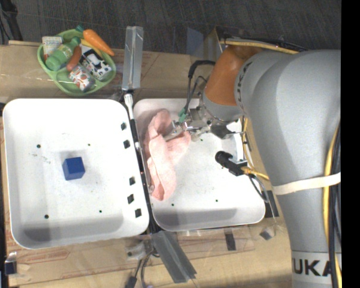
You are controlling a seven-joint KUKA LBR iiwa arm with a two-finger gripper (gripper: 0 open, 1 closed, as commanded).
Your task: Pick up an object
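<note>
My two-finger gripper (pixel 189 128) sits low in the right-hand shallow white bin (pixel 228 212), at the upper right edge of the crumpled pink cloth (pixel 162 155). I cannot tell from this view whether anything is clamped: the metal parts at my wrist end overlap the fabric's edge, and the tips are too small and cluttered to read.

The cloth lies along the bin's left wall. Its long axis runs from the bin's far end toward the near end, and the bulk of it extends away from my gripper, down and to the left. My judgement: the grasp depends on this offset. I am at the cloth's upper corner, not over its middle.

A small blue cube (pixel 74 167) rests in the left-hand white bin (pixel 24 221), well apart from my gripper, across the divider between the bins.
</note>
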